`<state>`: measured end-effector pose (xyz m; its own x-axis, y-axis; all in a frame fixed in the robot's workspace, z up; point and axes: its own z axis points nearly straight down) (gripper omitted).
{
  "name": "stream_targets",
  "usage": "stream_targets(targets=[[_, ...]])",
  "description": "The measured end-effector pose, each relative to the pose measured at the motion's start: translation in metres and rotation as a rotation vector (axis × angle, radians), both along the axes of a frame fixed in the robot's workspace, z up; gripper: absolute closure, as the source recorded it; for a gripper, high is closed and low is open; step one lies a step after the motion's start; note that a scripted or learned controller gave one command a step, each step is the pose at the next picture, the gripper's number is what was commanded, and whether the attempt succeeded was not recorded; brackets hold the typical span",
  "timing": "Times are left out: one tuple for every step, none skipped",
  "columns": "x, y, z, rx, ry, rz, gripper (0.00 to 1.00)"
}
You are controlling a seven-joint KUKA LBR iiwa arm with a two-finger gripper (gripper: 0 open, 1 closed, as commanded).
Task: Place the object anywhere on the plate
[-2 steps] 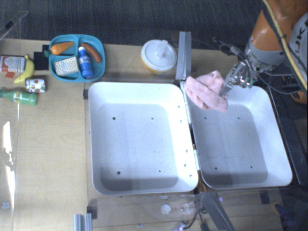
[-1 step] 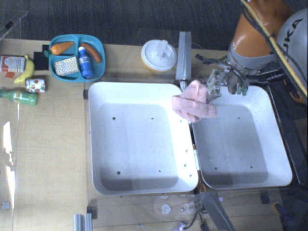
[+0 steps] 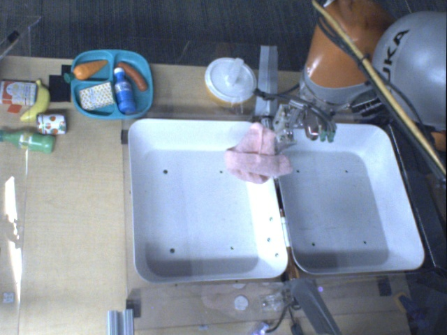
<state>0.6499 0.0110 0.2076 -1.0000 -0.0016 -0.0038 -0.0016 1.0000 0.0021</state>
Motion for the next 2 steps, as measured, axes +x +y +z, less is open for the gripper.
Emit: stream_targets(targets=[[-0.003,0.051,0.016,0.000,0.000,0.003,1.00],[-0.007,0.104,0.017,0.001,-0.001,0.005,1.00]])
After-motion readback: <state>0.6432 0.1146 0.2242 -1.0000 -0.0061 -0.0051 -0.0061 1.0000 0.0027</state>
